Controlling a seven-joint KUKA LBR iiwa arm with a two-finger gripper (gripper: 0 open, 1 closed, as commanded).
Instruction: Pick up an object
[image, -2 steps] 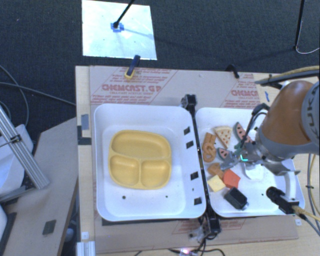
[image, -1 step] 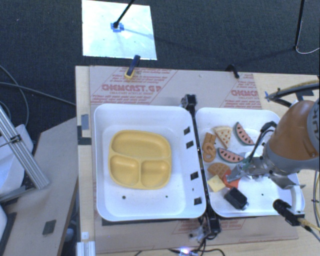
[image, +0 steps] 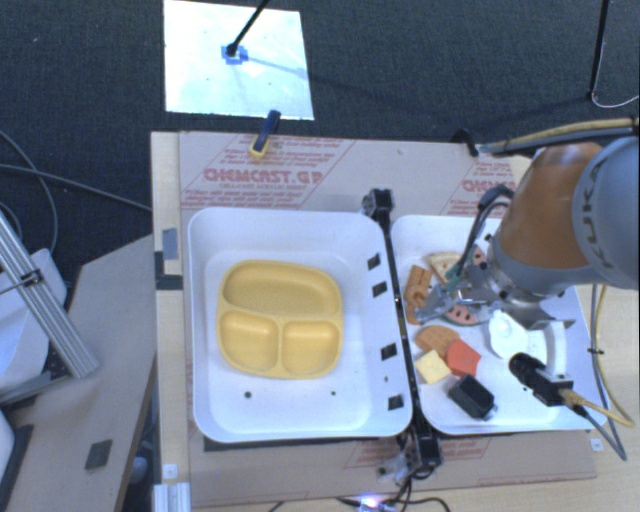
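Claw (image: 450, 298) hangs over brown toy (image: 418, 292) in right bin (image: 520, 420); grip state unclear.

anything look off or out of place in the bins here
Nothing looks spilled or broken. The yellow divided tray lies flat and alone in the left bin, while the small toy food pieces are bunched together in the right bin under the gripper. All items sit inside the bins.

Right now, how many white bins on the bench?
2. The left bin holds a yellow divided tray; the right bin holds the small objects under the arm.
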